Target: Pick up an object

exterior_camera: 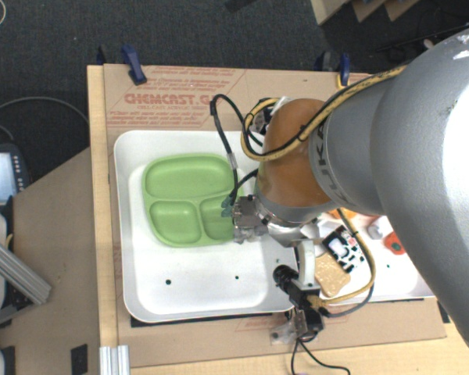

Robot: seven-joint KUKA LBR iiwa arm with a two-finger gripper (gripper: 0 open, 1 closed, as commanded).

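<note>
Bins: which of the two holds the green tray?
The left bin. The green tray, divided into compartments, lies in its upper half. The right bin, largely covered by the arm, shows small items: a tan block and something orange.

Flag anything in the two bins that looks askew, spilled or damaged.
Nothing stands out. The green divided tray lies flat in the left bin, turned a little against the bin's walls, with no visible crack or spill. The arm covers much of the right bin, so its contents can't be judged fully.

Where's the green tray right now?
The green tray lies in the left bin, toward its upper half, its right edge beside the arm's wrist.
</note>
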